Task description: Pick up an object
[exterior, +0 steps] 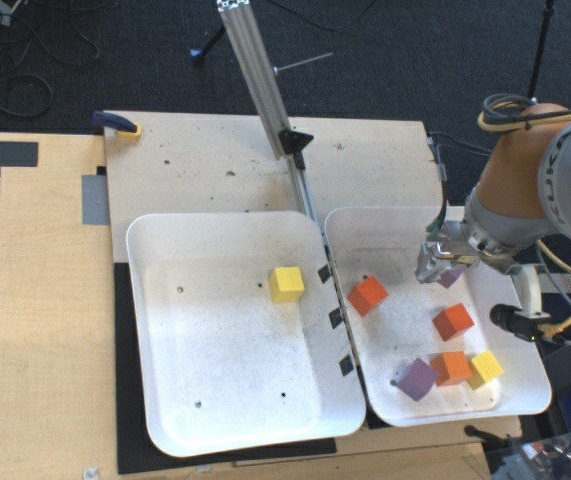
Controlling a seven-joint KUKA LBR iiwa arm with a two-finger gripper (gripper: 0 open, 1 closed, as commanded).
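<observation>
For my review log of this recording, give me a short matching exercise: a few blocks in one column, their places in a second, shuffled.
Things:
1. yellow block
2. purple block
3. orange block
4. red block

Places:
A. between a purple and a yellow block, near the right bin's front edge
B. alone in the left bin
C. right bin, close to the divider between the bins
D. right bin, leftmost of the front cluster

Pairs: 1-B, 2-D, 3-A, 4-C

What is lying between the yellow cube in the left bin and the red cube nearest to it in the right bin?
In the camera view, the two bins' adjoining rims lie between the yellow cube and the red cube.
</observation>
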